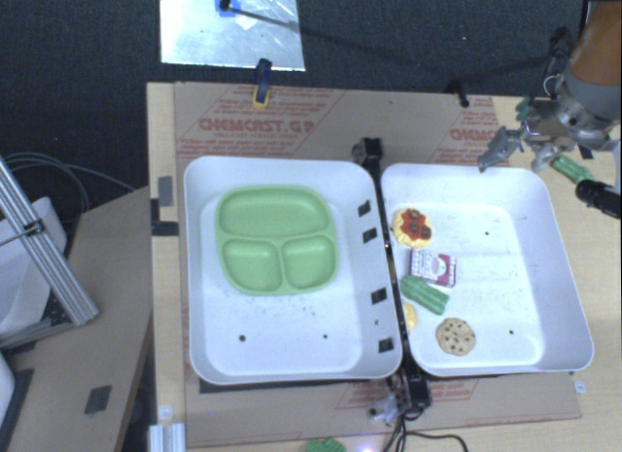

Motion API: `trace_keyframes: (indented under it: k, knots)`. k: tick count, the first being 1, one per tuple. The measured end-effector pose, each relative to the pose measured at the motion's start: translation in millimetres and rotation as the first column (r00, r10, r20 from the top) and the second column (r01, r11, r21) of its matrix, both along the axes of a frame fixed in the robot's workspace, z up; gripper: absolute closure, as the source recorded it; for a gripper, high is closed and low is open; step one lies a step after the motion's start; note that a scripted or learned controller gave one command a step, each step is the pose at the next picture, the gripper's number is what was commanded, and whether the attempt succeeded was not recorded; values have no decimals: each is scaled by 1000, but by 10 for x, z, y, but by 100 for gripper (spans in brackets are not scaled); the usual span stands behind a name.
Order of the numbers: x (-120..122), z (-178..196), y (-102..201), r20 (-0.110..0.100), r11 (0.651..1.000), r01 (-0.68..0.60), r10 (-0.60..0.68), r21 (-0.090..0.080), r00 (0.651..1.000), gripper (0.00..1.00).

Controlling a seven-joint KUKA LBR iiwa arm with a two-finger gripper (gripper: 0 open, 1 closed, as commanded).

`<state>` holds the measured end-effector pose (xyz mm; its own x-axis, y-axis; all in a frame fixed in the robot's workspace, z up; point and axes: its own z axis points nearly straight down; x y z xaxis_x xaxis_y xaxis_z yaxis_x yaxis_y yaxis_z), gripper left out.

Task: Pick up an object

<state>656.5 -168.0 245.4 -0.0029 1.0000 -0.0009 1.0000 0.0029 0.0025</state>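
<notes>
Left bin (209,343): green divided tray (277,239). Right bin (544,275): pizza toy (412,226), pink carton (432,266), green piece (424,293), cookie (455,336) along left side. Gripper (530,147) upper right, above bin edge, fingers spread, holding nothing

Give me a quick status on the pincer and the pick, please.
Pincer above the right bin's far rim, holding nothing. Pizza, carton, green piece, cookie along bin's left side, untouched. Nothing in the way.
</notes>
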Motion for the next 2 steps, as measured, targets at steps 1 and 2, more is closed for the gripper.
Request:
trace_keyframes:
  k: [1, 2]
  knots:
    - [-582, -562, 583, -10, 1000, -5, 5, 5, 1000, 0]
    - [-85, -1621, 533, 4, 1000, -3, 3, 5, 1000, 0]
